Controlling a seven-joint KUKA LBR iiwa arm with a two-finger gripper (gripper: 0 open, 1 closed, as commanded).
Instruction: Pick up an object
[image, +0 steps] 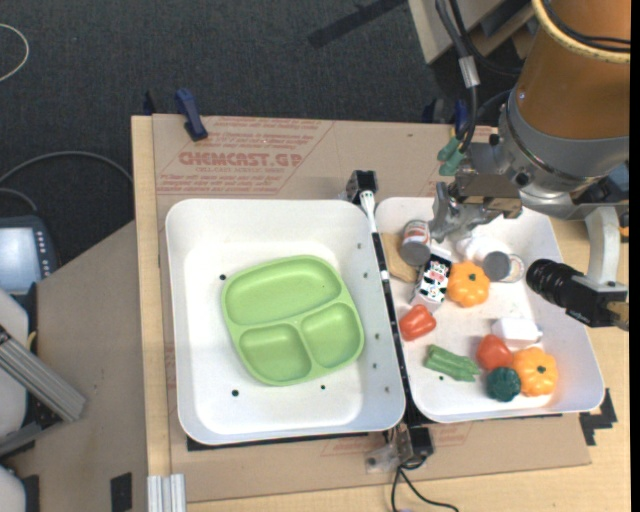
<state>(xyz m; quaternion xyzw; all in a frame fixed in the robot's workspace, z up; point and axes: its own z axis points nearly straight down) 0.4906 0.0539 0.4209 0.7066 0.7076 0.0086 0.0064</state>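
From the single overhead camera, you are looking down at a slant on two shallow white bins set side by side on a bench.

The left bin (190, 300) holds a light green divided plate (292, 318) with three compartments, lying flat near the bin's middle.

The right bin (575, 385) holds a scatter of small toy foods. Toward its far left sits a small can (414, 238), and just nearer than it a black-and-white spotted carton (434, 279). Touching the carton's right side is an orange pepper (468, 286). Nearer you lies a red pepper (417, 321), then a green vegetable piece (451, 363). At the near right, a red tomato (493, 351), a dark green broccoli (502, 384) and an orange pumpkin (537, 371) cluster together, with a white block (517, 329) just beyond them. A grey-capped cylinder (497, 264) lies to the right of the orange pepper.

The arm reaches in from the far right. Its gripper (447, 226) hangs over the far part of the right bin, between the can and the grey-capped cylinder, just beyond the carton. You cannot tell whether its fingers are apart or together, and nothing is visibly held.
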